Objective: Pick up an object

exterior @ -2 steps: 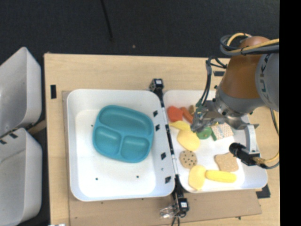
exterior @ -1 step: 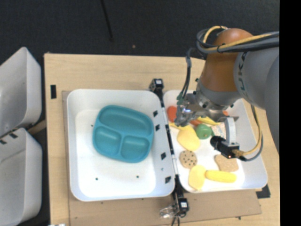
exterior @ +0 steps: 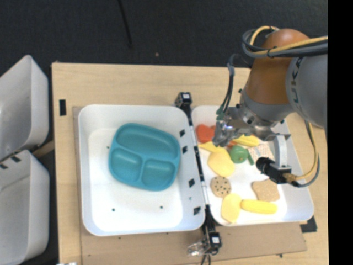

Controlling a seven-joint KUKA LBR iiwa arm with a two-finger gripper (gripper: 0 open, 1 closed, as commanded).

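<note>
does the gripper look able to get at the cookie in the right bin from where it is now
Probably yes. The cookie lies flat with its top uncovered, below the gripper, which hangs over the orange piece and yellow pieces. Yellow toys crowd its sides, so the fingers may bump them.

Left bin [exterior: 88, 214]: teal plate [exterior: 144, 156] fills centre, free room along all four edges. Right bin [exterior: 300, 206]: toy food [exterior: 242, 200] crowds near-left half; arm [exterior: 270, 87] overhangs far edge.
</note>
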